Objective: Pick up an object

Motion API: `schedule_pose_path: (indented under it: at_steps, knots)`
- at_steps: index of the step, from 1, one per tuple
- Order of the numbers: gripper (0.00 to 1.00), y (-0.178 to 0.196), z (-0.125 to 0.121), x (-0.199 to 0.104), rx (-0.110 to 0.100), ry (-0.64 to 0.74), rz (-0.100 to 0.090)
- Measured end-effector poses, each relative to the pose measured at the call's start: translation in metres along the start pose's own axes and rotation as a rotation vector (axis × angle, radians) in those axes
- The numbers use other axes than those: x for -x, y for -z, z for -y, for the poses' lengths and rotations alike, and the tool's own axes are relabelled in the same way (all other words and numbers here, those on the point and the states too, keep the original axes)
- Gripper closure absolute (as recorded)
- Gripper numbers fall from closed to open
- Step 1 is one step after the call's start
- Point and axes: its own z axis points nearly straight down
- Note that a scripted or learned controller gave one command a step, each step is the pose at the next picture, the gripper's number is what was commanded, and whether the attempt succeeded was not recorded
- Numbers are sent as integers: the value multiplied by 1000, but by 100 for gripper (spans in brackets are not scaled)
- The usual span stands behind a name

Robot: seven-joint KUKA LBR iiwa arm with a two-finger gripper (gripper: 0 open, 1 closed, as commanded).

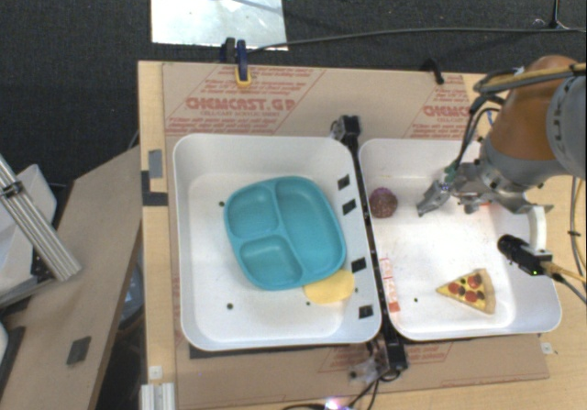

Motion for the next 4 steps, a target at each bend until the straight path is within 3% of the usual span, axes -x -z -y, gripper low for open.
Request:
schedule_pose_path:
  at_steps: [1, 2, 3, 4]
  knots:
    - [100, 14, -1, 1, 5, -2, 1]
    - [100, 74, -9, 7, 7, 0, 2]
    - [100, 105, -10, 7, 6, 1, 1]
    - [100, 94, -5, -47, 1, 5, -1]
